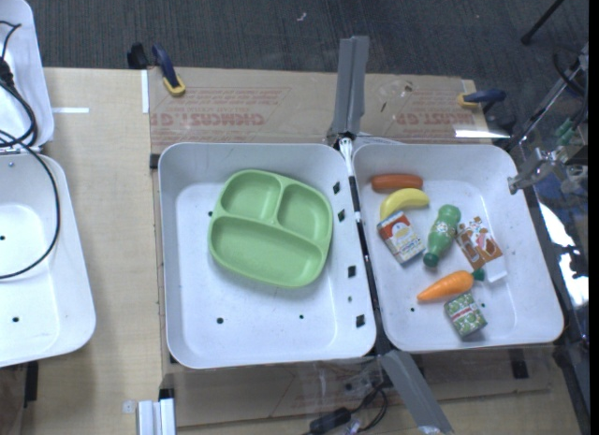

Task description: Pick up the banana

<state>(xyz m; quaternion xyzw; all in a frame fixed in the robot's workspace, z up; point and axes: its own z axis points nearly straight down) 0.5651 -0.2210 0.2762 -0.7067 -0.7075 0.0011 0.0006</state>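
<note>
one short, curved yellow banana point(404, 202), lying flat.

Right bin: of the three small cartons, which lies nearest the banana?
The red-and-white carton, right below the banana in the right bin. The orange-brown carton lies beyond the green bottle, and the green carton sits below the carrot.

Single fixed camera above the bench point(103, 143), looking down at a slant, far enough back to take in both white bins. Left bin point(187, 330) sits centre frame; right bin point(524, 321) just right of it, dark floor point(281, 3) beyond it at top.
</note>
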